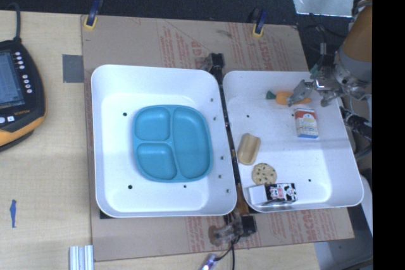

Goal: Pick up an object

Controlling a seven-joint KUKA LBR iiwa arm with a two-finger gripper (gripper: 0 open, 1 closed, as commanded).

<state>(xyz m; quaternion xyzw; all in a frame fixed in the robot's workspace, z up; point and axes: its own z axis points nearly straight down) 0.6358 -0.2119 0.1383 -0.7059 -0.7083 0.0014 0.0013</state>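
Below, 2 shallow white bins sit side by side on the bench. My claw (308, 89) hangs over the far right part of the right bin (329, 180), its 2 fingers apart with an orange carrot (292, 97) between the tips; whether they press on it I cannot tell. A small carton (307, 122) with a red top lies just beside the carrot, nearer the camera. A tan bread piece (248, 148) rests near the bin's left wall, a round cookie (264, 173) just below it, and a black-and-white carton (276, 192) lies at the near edge. The left bin (107, 136) holds a blue plate (172, 142) with 3 compartments. A handheld controller (16, 95) lies at the bench's left edge.
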